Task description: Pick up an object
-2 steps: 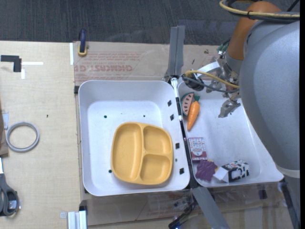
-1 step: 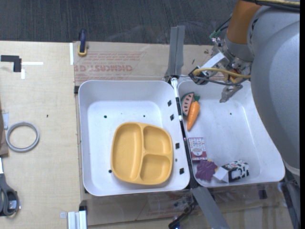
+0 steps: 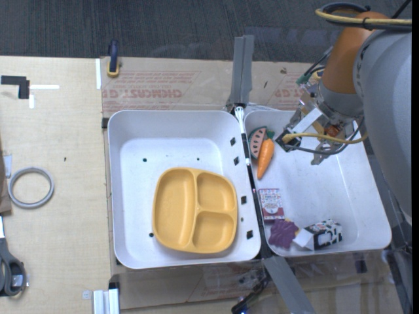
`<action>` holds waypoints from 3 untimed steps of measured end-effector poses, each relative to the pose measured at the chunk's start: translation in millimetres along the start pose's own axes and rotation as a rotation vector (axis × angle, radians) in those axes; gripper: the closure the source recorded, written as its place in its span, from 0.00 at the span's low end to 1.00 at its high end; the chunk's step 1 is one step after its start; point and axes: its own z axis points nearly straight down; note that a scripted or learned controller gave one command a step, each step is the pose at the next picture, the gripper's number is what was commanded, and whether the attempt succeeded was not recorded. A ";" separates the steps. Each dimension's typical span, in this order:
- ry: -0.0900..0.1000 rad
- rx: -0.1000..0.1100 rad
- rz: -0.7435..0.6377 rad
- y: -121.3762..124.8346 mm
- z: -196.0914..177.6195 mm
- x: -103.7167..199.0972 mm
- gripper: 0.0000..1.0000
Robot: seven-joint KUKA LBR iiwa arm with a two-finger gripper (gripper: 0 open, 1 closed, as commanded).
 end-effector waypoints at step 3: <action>0.011 0.003 0.369 113.4 96.7 -95.6 0.00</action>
